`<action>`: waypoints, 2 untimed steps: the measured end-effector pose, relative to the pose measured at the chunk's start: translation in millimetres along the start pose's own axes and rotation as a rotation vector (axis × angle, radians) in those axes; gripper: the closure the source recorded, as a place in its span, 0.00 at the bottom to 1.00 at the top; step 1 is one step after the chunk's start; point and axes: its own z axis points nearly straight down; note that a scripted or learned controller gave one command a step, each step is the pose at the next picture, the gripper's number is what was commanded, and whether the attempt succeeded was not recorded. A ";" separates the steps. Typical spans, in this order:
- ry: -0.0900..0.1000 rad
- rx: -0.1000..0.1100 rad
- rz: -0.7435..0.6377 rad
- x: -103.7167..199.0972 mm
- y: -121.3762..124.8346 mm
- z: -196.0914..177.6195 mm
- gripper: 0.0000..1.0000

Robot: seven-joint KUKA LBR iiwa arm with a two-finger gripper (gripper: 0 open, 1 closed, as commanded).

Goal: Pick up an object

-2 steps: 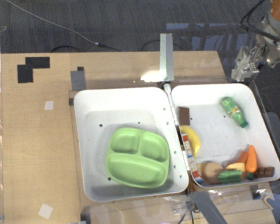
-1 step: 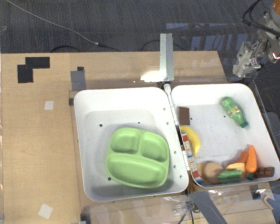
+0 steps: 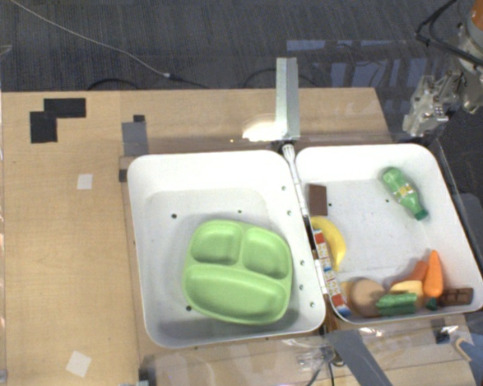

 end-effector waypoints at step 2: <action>0.003 0.000 0.390 22.9 16.3 24.0 1.00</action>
